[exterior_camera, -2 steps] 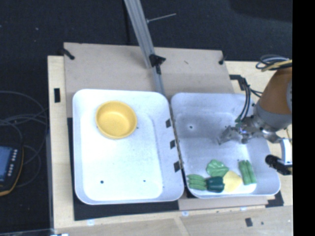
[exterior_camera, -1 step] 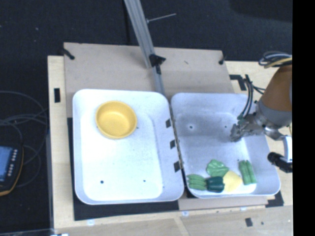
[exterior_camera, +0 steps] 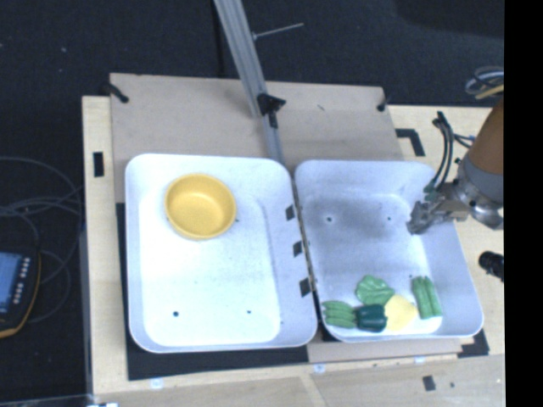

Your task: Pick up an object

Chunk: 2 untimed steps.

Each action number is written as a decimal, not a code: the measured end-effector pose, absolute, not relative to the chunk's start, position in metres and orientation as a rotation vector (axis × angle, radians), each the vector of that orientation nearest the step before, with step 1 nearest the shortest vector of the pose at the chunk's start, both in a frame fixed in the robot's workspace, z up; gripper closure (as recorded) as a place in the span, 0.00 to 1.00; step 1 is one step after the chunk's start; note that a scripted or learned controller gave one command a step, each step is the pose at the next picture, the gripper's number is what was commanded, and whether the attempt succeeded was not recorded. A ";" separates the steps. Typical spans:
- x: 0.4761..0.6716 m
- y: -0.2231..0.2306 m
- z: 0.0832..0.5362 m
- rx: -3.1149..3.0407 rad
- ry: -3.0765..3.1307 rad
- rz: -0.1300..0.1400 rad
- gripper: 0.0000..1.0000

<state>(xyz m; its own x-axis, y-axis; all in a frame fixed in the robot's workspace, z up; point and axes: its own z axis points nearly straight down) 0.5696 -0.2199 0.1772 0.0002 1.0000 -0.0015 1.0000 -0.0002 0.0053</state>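
Note:
A yellow bowl [exterior_camera: 200, 206] sits in the far left part of the left bin [exterior_camera: 153, 312]. Along the near edge of the right bin [exterior_camera: 339, 185] lies a cluster of small items: a green leafy piece [exterior_camera: 373, 290], a green pod [exterior_camera: 339, 314], a dark green block [exterior_camera: 371, 317], a yellow piece [exterior_camera: 400, 313] and a green striped vegetable [exterior_camera: 425, 297]. My gripper [exterior_camera: 420, 220] hangs over the right bin's right side, well above the cluster and apart from it. Nothing shows between its fingers.
A grey metal pole [exterior_camera: 242, 49] slants up from the bench behind the two bins. A handheld controller [exterior_camera: 15, 287] with cables lies off the bench at the left. The bench edge runs close below the bins.

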 end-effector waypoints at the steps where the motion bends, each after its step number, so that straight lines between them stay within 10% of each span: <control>1: 0.572 -0.222 0.241 2.217 2.217 0.005 1.00; 2: 0.572 -0.223 0.259 2.220 2.220 0.002 1.00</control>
